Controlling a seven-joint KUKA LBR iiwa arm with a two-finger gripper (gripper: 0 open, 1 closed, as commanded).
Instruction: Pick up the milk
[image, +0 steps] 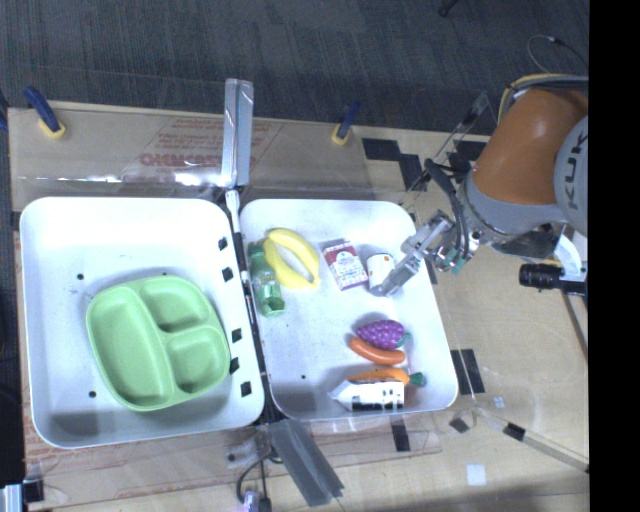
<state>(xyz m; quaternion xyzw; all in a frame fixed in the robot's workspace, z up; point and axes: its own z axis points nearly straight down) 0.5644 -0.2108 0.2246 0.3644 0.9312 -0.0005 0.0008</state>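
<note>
Toy train (377, 393), carrot (378, 352), grapes (381, 332) near front of right bin (300, 350), untouched. Milk (343, 265), small red-white carton, lies flat on bin floor beside banana (291, 257); not lifted, grasp not begun by my reading. Gripper (392, 280) low just right of it, beside white object (380, 268). Finger state: cannot tell, blurred. Bottle (264, 282) at divider. Arm's upper part cut off.

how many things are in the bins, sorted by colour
Green: 2, the divided plate and the bottle
Yellow: 1, the banana
Red: 1, the carton
White: 2, the milk and the toy vehicle
Purple: 1, the grapes
Orange: 2, the hot dog and the carrot
Total: 9
</note>
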